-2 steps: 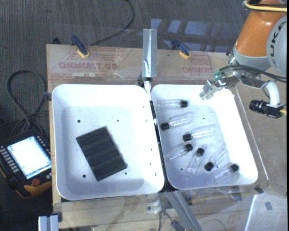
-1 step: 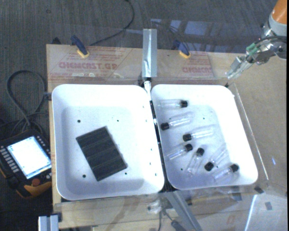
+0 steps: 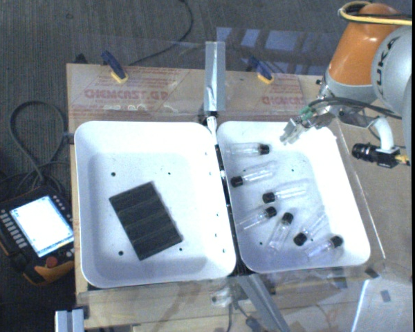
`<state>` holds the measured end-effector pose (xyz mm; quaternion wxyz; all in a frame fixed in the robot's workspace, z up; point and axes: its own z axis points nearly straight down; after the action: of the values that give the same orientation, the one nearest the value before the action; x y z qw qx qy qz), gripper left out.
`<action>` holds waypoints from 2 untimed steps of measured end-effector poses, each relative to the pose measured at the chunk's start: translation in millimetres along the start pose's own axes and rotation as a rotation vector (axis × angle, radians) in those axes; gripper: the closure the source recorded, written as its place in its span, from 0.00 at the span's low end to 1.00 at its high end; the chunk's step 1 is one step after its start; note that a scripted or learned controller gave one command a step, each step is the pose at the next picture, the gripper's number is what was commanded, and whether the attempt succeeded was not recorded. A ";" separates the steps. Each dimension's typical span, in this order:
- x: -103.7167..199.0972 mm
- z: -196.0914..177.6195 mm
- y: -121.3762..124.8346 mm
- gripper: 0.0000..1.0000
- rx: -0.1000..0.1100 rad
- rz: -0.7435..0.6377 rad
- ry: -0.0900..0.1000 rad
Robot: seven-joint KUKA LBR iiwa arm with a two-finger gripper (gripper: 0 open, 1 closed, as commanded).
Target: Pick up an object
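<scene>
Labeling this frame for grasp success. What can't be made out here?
- hand: small and blurred over the right bin's far edge; whether it grips anything can't be told.
- clear tubes: bodies see-through against white; exact count and overlaps uncertain.
- arm: cut off by the camera view's right and top edges.
- black ridged block in left bin: material unclear.

Left bin (image 3: 97, 151) mostly open bar black pad (image 3: 145, 220) — right bin (image 3: 346, 185) crowded w/ scattered vials (image 3: 280, 216).

Dark grey carpet floor (image 3: 69, 19), black cable (image 3: 28, 126), glowing handheld pendant (image 3: 34, 237), wooden bench top (image 3: 159, 92)
</scene>
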<state>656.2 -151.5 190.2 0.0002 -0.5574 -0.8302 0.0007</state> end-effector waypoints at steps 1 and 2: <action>-33.7 -166.6 -2.7 0.00 -0.003 -0.070 -0.002; -23.9 -75.0 3.5 0.00 -0.001 -0.129 -0.002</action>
<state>668.6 -172.3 265.2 -0.0006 -0.5025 -0.8645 0.0009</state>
